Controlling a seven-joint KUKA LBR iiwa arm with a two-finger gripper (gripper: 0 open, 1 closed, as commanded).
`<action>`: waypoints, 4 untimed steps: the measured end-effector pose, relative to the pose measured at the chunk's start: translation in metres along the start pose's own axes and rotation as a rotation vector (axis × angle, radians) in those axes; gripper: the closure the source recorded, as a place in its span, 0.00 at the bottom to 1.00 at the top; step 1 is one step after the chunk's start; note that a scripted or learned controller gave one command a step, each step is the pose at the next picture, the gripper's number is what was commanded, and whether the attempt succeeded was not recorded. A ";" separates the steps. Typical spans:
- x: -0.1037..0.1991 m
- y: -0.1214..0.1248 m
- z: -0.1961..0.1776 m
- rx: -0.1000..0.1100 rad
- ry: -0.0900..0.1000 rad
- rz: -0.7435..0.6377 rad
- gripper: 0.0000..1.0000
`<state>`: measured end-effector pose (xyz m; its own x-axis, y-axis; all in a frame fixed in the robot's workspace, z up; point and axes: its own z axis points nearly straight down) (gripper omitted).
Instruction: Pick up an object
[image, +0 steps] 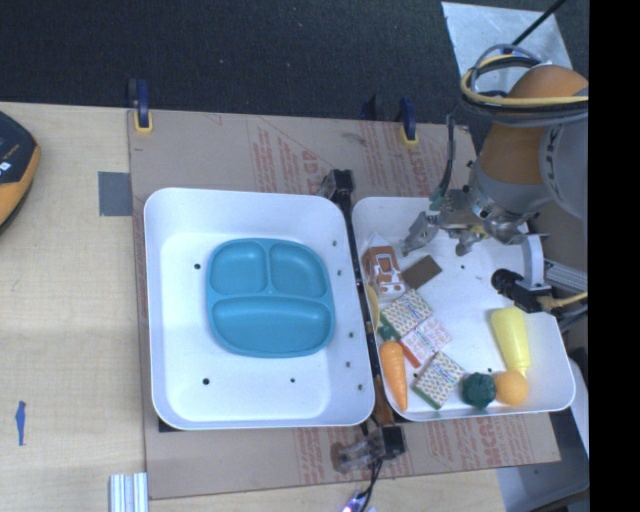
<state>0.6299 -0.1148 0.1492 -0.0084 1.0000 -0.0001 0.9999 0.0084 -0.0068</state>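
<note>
Up at the far end of the right bin (470, 405), the gripper (448, 232) hangs over the white floor with its two fingers spread apart and nothing between them; one metal fingertip (415, 240) reaches toward a small brown block (421, 271) lying just beside it. The grey arm (520, 150) comes in from the right, its orange band bulging above the wrist, and bends downward into the bin. Nearer the front lie the other pieces: a yellow banana-like piece (511, 338) with its long axis running front to back, an orange ball (511, 388) touching a dark green lump (479, 390), and an orange carrot (394, 372) lying along the bin's left wall, tip toward the front. Between them several patterned packets (420, 335) overlap in a slanting row, with a brown-and-white packet (381, 268) at its far end. The left bin (170, 300) holds a blue divided plate (269, 297). Both bins sit on cardboard on the table (60, 340).
</note>
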 end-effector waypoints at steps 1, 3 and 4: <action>0.010 -0.003 0.036 -0.020 -0.003 0.004 0.00; 0.013 -0.054 0.044 -0.045 -0.006 0.006 0.00; 0.014 0.027 0.044 -0.025 -0.006 0.001 0.00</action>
<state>0.6562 -0.1004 0.1046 -0.0075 1.0000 -0.0058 0.9998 0.0076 0.0186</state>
